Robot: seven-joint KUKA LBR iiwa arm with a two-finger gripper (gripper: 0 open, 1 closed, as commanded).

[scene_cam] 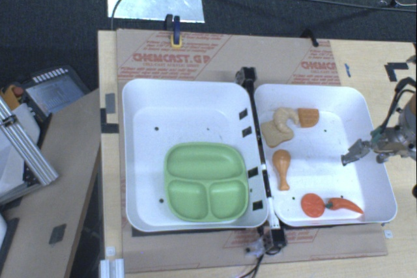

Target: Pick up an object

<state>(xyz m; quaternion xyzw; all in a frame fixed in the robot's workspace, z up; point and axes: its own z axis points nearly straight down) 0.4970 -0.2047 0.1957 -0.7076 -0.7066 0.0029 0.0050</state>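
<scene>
The right bin (355,103) holds several toy foods. A cream lump (277,128) lies next to an orange chunk (308,117) at the back. A tan drumstick (281,168) sits in the middle. At the front lie a red round piece (313,205) and an orange carrot-like piece (345,206). My gripper (355,152) reaches in from the right edge and hangs above the bin's right side. It is to the right of the drumstick and behind the carrot piece, touching none of them. Nothing shows in its grasp.
A green divided plate (203,181) lies in the front half of the left bin (144,107). A black divider with clips (254,140) runs between the bins. Cardboard (195,55) lies under both, and cables cross the dark floor behind.
</scene>
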